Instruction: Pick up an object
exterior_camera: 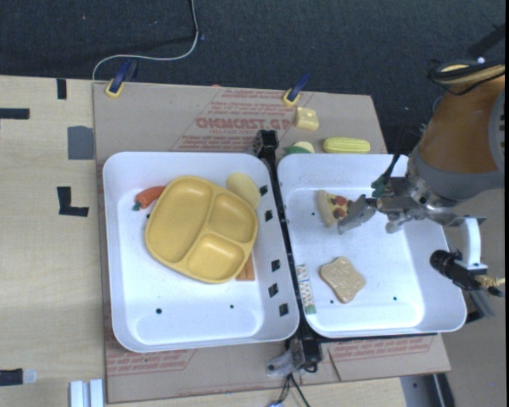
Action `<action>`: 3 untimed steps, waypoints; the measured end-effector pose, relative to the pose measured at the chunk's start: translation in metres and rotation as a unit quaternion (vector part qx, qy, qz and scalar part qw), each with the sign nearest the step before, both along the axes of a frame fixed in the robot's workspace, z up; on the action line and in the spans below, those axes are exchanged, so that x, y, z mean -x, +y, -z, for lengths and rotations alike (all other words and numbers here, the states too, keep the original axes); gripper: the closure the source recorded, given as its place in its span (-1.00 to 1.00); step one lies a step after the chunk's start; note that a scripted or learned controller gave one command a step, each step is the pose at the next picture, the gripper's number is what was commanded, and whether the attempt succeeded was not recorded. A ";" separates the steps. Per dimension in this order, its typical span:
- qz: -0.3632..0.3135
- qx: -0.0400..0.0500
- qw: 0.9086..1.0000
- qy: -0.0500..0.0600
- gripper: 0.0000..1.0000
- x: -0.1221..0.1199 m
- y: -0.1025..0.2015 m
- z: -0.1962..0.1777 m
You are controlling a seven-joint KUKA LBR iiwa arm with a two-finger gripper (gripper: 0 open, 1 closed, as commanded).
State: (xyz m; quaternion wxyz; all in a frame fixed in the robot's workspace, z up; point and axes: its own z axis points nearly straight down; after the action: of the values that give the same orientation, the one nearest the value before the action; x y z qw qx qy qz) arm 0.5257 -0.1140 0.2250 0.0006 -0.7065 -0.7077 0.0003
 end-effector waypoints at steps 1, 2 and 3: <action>-0.001 0.001 1.000 -0.001 -1.00 -0.067 -0.007 0.052; -0.001 0.002 1.000 -0.004 -1.00 -0.122 -0.032 0.140; 0.000 0.002 1.000 -0.001 -1.00 -0.106 -0.018 0.140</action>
State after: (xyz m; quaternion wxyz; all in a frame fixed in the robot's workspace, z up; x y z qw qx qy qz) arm 0.6317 -0.1320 0.0855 -0.0015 -0.7068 -0.7074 0.0005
